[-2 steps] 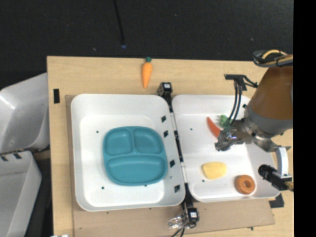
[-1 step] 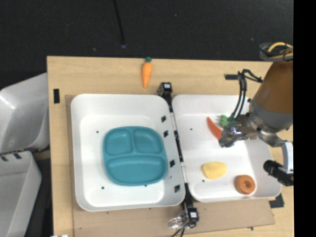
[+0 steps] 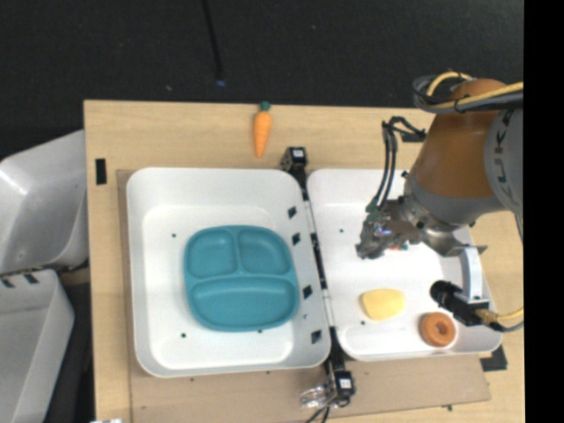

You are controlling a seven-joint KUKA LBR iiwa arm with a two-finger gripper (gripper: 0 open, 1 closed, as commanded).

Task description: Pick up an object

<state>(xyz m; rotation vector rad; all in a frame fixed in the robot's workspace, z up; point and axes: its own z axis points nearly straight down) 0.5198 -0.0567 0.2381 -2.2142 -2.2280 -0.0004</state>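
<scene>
Lying near end effector: yellow object

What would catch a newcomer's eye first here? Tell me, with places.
The big grey and orange arm reaching in from the right over the right bin, its gripper low above the bin floor. Next, the blue divided plate in the middle of the left bin. Then the carrot lying outside the bins on the bench, behind them.
</scene>
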